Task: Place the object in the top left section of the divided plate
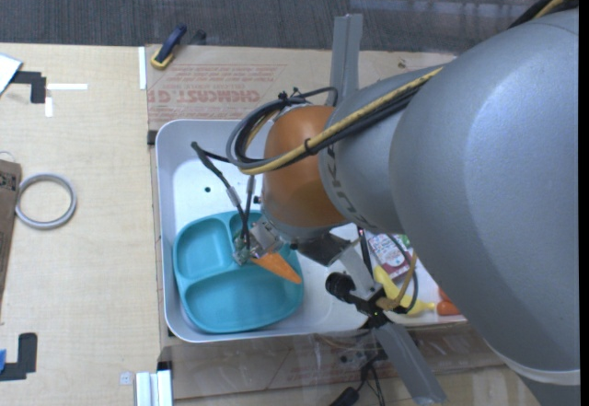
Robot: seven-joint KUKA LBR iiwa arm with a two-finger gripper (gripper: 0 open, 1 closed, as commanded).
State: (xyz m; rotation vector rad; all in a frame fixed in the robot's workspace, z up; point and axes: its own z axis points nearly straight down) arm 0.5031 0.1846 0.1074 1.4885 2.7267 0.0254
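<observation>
White bin [175,165] holds your blue divided plate [230,303]; gripper [247,248] hovers over it, orange carrot [281,266] beside. Finger state: cannot tell. Next, aim for the top-left section.

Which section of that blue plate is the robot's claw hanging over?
The small upper right section; the gripper sits above it, beside an orange object.

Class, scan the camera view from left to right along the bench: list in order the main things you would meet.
Roll of tape → white bin → blue divided plate → orange carrot-shaped object → grey robot arm.
</observation>
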